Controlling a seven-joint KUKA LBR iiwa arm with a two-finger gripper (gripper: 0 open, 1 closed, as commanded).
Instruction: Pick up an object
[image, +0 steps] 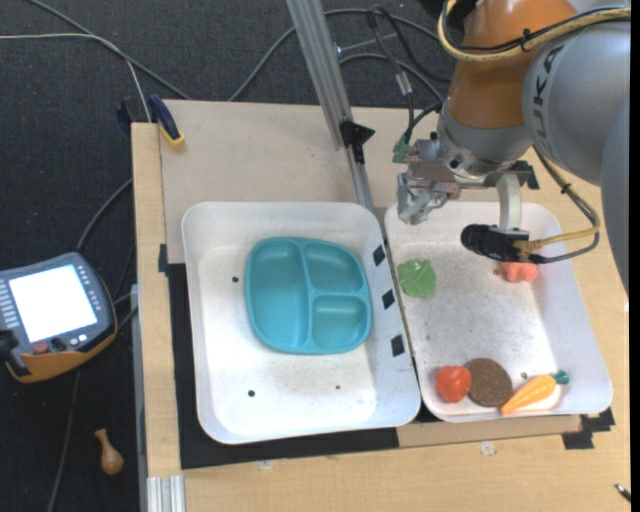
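My gripper (413, 207) hangs over the far left corner of the right bin (570, 330), with nothing visibly in it. A green leafy piece (417, 278) lies just in front of it, near the bin's left wall. A pink-red item (518, 270) lies at the bin's far right, partly hidden by a black part of the arm (494, 240). Along the near wall sit a red tomato (453, 383), a brown round disc (489, 381) and an orange carrot (529, 393), close together.
The left bin (215, 400) holds a teal divided plate (305, 295). A slanted metal post (330, 90) rises behind the bins, close to the gripper. A teach pendant (50, 315) lies off the bench to the left.
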